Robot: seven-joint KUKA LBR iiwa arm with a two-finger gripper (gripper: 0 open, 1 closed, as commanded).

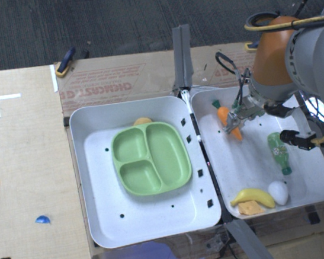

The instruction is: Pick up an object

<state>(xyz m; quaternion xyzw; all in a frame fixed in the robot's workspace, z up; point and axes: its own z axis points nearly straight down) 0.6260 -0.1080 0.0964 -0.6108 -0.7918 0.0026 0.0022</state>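
- The arm [295,53] leans in from three o'clock, grey with its orange band showing above the wrist, over the far end of the right bin [314,191].
- Its gripper [234,123] hangs low at about eleven o'clock in that bin, right at the carrot [228,121].
- The carrot lies tilted, its fat end toward twelve o'clock and its tip toward five; the fingers look clenched on its middle, grasping it, though the view is small there.
- A green bottle [278,150] lies on its side at three o'clock in the same bin, cap end toward six.
- A banana [253,196] rests along the near wall at six o'clock, with a pale orange piece [251,207] touching it just below.
- A white egg-shaped thing [278,192] sits just beside the banana, toward four o'clock.
- The left bin [102,212] holds a green divided plate [152,157] in its middle, three compartments, tilted a little.
- A small yellowish thing [142,121] peeks out behind the plate's rim at twelve o'clock; I cannot tell what it is.
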